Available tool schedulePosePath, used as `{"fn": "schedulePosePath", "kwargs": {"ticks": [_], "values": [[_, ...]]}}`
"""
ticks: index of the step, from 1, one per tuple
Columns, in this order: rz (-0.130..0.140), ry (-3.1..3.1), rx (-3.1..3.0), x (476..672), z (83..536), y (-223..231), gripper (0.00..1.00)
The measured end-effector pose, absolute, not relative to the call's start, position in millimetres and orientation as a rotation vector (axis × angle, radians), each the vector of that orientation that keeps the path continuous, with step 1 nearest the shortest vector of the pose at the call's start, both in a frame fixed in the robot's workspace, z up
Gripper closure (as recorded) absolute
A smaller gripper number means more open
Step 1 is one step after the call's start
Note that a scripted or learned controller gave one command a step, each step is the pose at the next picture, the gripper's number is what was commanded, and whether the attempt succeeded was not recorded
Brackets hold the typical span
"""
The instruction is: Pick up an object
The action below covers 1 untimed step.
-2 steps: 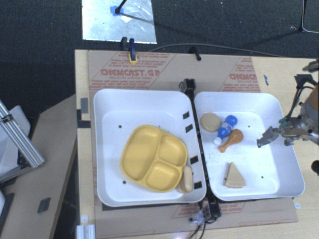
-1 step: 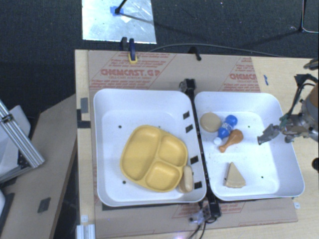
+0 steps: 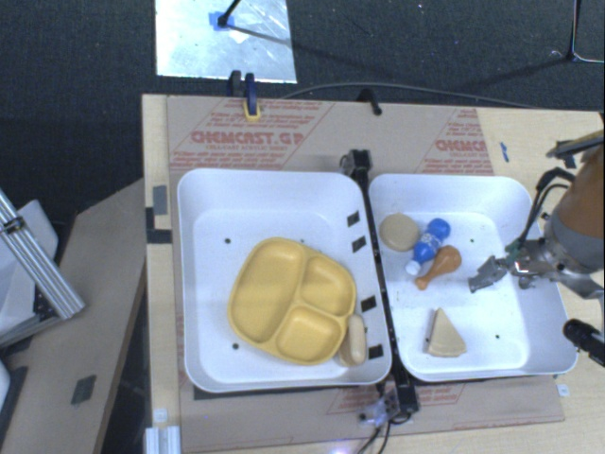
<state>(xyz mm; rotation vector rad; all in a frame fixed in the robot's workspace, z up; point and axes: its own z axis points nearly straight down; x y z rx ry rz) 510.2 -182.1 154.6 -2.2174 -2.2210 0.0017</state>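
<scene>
The right bin point(image 3: 506, 197) holds a round tan cookie point(image 3: 400, 232), a small blue and white bottle point(image 3: 428, 241), an orange-brown drumstick point(image 3: 438, 267) and a tan wedge of bread point(image 3: 443, 335). My gripper point(image 3: 492, 274) reaches in from the right edge and hangs over the bin's right half, a little right of the drumstick and apart from it. Nothing shows between its dark fingers.
The left bin point(image 3: 213, 197) holds a yellow divided tray point(image 3: 293, 298) with a small beige roll point(image 3: 354, 340) at its lower right corner. Black clips run along the divider between the bins. The grey arm stands over the right bin's right wall.
</scene>
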Motion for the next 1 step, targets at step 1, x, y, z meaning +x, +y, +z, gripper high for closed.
{"fn": "schedulePosePath", "kwargs": {"ticks": [1], "values": [[0.002, -2.221, -2.219, 505.6, 95.3, -188.2, 0.00]]}}
